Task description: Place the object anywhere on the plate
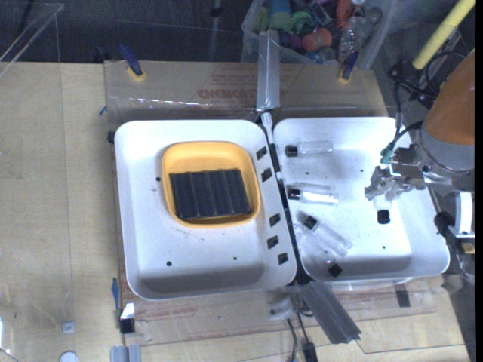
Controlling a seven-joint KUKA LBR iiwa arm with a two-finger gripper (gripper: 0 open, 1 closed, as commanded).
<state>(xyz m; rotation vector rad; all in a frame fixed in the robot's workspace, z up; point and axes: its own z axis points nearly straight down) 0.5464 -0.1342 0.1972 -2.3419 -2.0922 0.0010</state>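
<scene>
Faint red lettering runs across the clear sheet (226, 93) taped behind the bins, but it is too washed out to read — no other writing can be made out.

The bench (53, 202) carries 2 shallow white bins side by side. The left bin (143, 262) holds 1 yellow plate (175, 157), and a dark ribbed rack (210, 194) lies flat on the plate, covering most of its middle.

The right bin (423, 255) holds 4 clear plastic vials with black caps, all lying on their sides. The 1st vial (308, 148) lies near the far wall, the 2nd vial (313, 196) sits near the divider between the bins, and the 3rd vial (321, 234) and 4th vial (336, 266) lie close together toward the near wall — their clear bodies blend into the white floor, so their outlines are hard to trace. A small black piece (383, 217) rests on the bin floor just below the end effector (386, 187); what it is cannot be told.

The arm (453, 119) is cut off at the right edge. Its end effector hangs over the right side of the right bin, well apart from the plate. Whether it is released or clenched cannot be told, since its tip is a blur of grey metal.

A clear tub (317, 13) of colourful toys stands behind the bins, partly cut off at the top.
</scene>
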